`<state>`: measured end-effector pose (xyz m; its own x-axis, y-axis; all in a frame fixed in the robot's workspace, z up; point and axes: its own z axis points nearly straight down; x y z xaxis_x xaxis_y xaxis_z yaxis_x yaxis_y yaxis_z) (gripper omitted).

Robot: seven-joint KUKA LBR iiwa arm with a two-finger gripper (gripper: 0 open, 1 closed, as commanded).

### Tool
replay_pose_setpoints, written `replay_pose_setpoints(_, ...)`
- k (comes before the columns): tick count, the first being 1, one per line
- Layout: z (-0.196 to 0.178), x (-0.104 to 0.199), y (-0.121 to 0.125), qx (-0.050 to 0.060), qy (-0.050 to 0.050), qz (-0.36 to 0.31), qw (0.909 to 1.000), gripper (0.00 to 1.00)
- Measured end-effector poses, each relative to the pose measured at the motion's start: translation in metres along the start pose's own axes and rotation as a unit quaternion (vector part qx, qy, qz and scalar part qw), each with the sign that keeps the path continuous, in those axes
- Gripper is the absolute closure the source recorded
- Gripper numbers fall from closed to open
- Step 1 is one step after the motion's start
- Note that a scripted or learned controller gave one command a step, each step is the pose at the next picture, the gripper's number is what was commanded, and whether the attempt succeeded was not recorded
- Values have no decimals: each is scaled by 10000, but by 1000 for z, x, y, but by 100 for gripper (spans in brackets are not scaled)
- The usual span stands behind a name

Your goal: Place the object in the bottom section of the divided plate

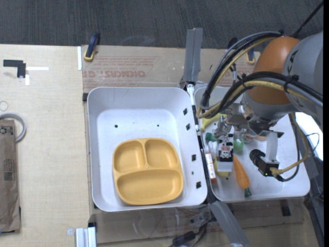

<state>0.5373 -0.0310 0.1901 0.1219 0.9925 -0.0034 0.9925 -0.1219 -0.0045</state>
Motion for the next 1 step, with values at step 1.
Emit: replay_pose_setpoints(1, -1, 72, 28, -10, 1, -274, 9996, 100)
